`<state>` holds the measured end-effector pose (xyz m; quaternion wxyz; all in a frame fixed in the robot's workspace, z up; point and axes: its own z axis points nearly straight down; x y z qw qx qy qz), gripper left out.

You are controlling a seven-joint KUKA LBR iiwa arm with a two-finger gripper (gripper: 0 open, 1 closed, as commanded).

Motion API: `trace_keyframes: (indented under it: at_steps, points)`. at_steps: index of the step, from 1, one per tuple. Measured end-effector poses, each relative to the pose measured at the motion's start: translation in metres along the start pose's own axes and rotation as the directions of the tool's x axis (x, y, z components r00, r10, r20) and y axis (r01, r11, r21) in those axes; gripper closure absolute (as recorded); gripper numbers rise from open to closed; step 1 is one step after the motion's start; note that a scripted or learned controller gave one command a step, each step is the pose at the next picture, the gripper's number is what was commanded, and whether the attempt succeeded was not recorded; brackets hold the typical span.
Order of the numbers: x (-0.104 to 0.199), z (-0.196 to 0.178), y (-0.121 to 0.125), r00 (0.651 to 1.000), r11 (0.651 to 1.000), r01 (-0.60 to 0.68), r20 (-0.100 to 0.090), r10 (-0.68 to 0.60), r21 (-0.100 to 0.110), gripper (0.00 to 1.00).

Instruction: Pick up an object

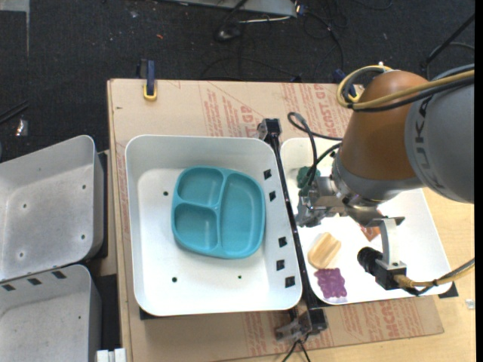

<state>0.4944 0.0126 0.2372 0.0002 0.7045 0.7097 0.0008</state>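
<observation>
The right bin [423, 277] holds a tan bread-like piece [324, 250], with a purple lump [330, 283] in front of it near the front wall. A dark green object [305, 176] lies towards the back left, and a small reddish-brown piece [370, 234] peeks out beside the arm. My gripper [311, 208] hangs low over the bin's left side, between the green object and the tan piece and close to the dividing wall. Nothing shows in its grasp. The arm's grey and orange body hides the bin's middle and back.
The left bin [151, 277] holds a teal divided plate [219, 211]. A black wrist attachment with a cable [381, 268] hangs over the right bin's front. Two white trays [45, 202] lie off the bench at left. A yellow clamp [150, 90] grips the back edge.
</observation>
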Motion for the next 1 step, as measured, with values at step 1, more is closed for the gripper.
trace_keyframes:
  at_steps: [1]
  points:
    - [0.0571,0.0109,-0.0012,1.000,1.000,0.000,0.000,0.000,0.003,1.00]
